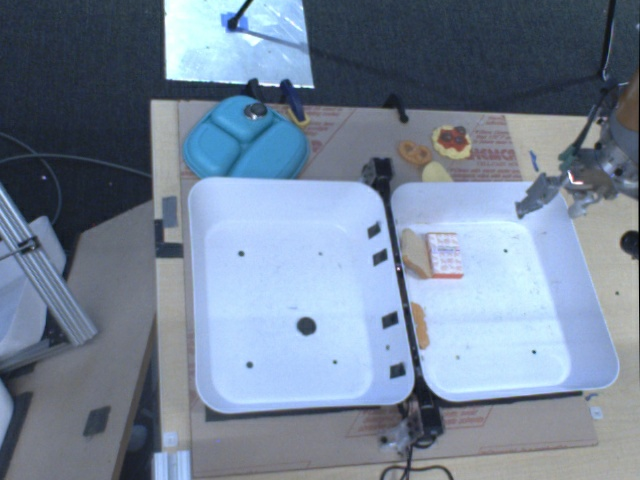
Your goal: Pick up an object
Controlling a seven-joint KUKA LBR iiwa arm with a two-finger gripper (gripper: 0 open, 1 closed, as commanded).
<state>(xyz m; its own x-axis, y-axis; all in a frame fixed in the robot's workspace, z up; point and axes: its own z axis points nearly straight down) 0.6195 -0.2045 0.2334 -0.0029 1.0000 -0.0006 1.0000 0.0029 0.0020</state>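
Observation:
The right bin (590, 313) holds a small red and white box (446, 255) near its left wall. A pale bread-like slice (411, 253) lies touching the box's left side. An orange piece (420, 325) rests lower down by the same wall. In the left bin (210, 298) lies a small dark disc (306, 326). My gripper (556, 201) hangs over the right bin's far right corner, well to the right of the box. It is open, with nothing between its fingers.
Behind the bins on the bench lie a blue compartment tray (245, 140), a round red and yellow toy (452, 141), an orange toy (414, 152) and a pale yellow piece (436, 173). A shiny sheet (238, 26) lies on the floor beyond.

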